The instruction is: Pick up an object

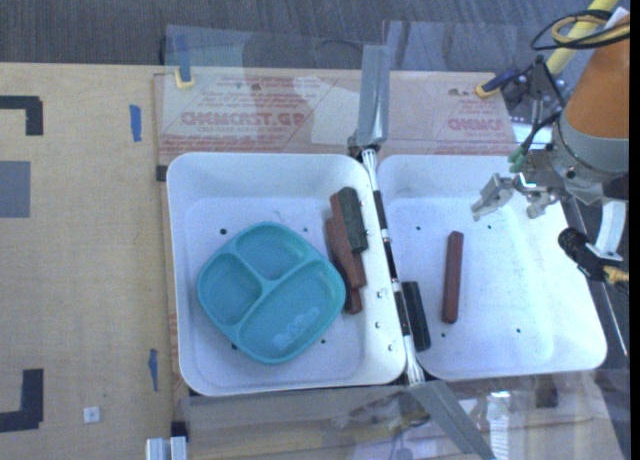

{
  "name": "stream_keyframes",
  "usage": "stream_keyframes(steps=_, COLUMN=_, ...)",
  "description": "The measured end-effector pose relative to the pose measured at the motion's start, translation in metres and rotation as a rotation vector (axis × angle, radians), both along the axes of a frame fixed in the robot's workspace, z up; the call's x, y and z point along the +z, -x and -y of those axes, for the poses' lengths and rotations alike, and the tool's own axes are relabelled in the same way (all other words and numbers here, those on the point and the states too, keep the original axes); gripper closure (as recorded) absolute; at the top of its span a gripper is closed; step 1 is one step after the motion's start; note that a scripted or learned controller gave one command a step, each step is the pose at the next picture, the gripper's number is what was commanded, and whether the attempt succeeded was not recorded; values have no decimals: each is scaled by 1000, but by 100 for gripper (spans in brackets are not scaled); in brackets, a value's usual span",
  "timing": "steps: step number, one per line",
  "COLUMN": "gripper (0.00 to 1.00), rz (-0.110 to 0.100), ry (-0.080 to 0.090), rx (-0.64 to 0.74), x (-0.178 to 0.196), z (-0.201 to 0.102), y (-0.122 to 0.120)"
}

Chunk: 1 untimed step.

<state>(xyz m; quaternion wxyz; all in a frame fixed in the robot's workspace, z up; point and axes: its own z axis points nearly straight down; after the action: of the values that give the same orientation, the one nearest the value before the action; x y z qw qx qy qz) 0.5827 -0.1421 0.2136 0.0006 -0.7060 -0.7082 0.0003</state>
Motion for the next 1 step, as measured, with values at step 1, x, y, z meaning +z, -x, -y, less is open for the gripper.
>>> stream_keyframes(steps=1, gripper=0, rz=11, ry=2, rx=51, x=-125, z=-13, y=4)
